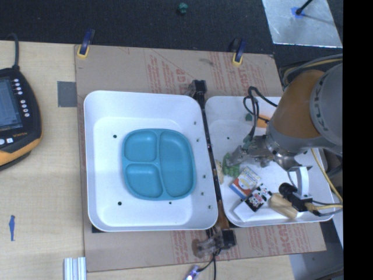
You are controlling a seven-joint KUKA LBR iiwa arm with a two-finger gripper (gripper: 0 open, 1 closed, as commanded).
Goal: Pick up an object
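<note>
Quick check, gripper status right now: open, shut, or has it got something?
Gripper: cannot be told. It is down in the right bin among the small objects, seen from above with the arm over it.

A light wooden bench bears a cardboard sheet; beyond lies dark carpet.

A blue divided plate lies in the left bin.

bins: glossy white plastic | divided plate: smooth blue plastic | bench: matt wood
</note>
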